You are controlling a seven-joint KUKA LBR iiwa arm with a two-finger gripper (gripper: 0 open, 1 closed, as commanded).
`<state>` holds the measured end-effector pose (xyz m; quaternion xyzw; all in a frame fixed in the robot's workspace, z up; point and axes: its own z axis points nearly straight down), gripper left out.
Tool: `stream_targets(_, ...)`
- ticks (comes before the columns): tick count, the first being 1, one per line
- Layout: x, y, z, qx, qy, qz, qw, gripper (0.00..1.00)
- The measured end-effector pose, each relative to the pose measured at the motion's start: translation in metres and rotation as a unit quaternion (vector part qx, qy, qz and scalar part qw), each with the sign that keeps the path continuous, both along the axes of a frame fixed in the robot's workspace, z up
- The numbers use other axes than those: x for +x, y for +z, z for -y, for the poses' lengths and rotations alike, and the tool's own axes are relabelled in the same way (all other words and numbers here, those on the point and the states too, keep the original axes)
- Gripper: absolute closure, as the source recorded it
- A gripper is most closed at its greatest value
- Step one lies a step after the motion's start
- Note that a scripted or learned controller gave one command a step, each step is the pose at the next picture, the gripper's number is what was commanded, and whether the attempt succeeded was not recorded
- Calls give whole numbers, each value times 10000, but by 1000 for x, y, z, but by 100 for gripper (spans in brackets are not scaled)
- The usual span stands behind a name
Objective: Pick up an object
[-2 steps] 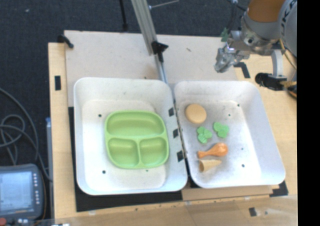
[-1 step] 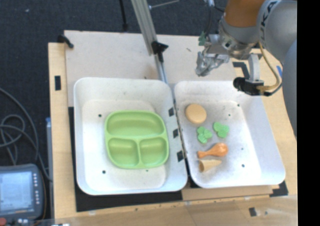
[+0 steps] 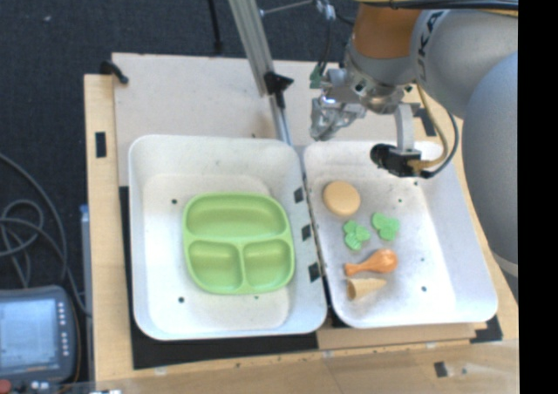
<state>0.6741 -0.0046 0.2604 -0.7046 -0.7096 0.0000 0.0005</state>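
Note:
In the right bin point(image 3: 453, 235) lie a tan round bun point(image 3: 342, 198), two small green pieces point(image 3: 356, 235) point(image 3: 386, 227), an orange drumstick-shaped toy point(image 3: 372, 263) and a pale cone point(image 3: 364, 288). My gripper point(image 3: 324, 125) hangs above the back left corner of the right bin, behind the bun, with nothing seen between its fingers. The grey arm with its orange band reaches in from the upper right.
The left bin point(image 3: 157, 166) bears a green three-compartment tray point(image 3: 238, 242). A slanted metal pole point(image 3: 253, 35) rises behind the bins. A black cable fitting point(image 3: 397, 159) hangs over the right bin's back edge. A screen device point(image 3: 30, 331) sits at lower left.

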Motion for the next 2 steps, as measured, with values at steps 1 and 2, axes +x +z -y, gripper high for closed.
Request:
stream_targets(1, 4, -14, -49, 0, -2, -6, 10000, 100)
stream_targets(2, 2, -23, -94, 0, -2, -13, 10000, 100)
